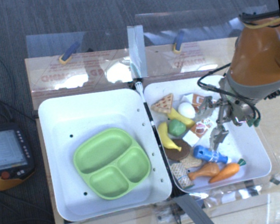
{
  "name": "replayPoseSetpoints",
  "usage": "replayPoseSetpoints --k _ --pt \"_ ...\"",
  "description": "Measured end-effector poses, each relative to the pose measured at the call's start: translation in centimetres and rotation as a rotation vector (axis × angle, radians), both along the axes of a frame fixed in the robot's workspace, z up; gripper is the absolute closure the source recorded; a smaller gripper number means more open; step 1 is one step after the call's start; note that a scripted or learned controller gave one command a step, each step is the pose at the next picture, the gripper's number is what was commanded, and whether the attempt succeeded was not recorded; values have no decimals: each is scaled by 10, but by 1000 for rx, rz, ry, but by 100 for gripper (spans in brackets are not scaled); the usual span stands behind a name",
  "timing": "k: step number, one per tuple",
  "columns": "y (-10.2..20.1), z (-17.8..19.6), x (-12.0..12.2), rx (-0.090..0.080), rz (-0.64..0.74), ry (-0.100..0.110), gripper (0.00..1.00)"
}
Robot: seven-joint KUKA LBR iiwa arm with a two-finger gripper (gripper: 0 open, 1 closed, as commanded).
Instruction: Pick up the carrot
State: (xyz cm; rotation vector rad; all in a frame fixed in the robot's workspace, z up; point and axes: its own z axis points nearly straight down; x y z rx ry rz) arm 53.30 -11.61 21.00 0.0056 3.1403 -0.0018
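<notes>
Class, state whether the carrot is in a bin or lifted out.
In: the carrot lies in the right bin, below the gripper.

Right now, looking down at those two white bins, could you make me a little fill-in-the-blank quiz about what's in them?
1. The green divided plate lies in the ____ bin as the camera sees it.
2. The carrot lies near the right bin's ____ edge in the picture.
3. The pincer hovers above a ____ toy bottle.
4. The band above the arm's wrist is ____.

Missing words: left; bottom; blue; orange
</notes>
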Motion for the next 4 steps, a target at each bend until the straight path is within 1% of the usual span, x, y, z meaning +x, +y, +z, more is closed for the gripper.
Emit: replayPoseSetpoints --k 1,2,3,4 --pt "84 -27 -47 3 -164 4 0" --pt "8 -113 -45 -1 -320 -16 0" --pt "9 -102 -43 -1 -318 -18 100" --pt "29 -25 -48 1 22 -3 100"
